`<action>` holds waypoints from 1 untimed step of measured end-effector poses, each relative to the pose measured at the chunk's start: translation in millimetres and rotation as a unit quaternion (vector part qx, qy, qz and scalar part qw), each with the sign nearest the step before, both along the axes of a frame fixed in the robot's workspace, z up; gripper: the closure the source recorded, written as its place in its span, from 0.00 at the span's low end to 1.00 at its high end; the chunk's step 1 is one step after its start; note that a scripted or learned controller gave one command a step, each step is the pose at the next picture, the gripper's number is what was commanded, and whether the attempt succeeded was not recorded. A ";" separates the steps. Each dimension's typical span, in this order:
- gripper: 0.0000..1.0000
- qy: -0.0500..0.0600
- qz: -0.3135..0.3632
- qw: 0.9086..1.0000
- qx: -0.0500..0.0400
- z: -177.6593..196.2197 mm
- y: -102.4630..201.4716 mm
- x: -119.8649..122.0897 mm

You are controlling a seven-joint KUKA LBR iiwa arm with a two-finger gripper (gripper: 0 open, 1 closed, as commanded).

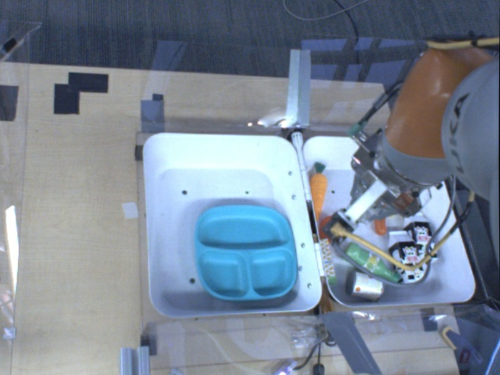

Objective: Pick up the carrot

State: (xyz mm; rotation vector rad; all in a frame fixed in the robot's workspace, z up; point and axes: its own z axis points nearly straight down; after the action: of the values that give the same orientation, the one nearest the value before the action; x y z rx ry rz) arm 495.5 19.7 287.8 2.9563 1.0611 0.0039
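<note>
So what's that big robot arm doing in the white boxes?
It's after the carrot, which lies in the right bin beside the divider. The arm's tool hangs low just beside the carrot, not holding it. A green bottle and a can lie nearby. A blue tray sits in the left bin.

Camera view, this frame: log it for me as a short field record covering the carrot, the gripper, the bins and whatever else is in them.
carrot: lies in the right bin, near its left wall, leafy end toward the far side
gripper: low over the right bin, just beside the carrot's near end; carrot not between its fingers
right bin: also holds a green bottle and a small can
left bin: holds a blue divided tray
task status: carrot not yet picked up
</note>
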 end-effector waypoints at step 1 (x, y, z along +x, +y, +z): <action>1.00 0.001 -0.192 0.981 0.001 -30.4 28.1 2.2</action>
State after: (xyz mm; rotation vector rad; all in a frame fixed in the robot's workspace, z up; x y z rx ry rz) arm 497.7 47.8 257.4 3.1069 0.4739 0.0006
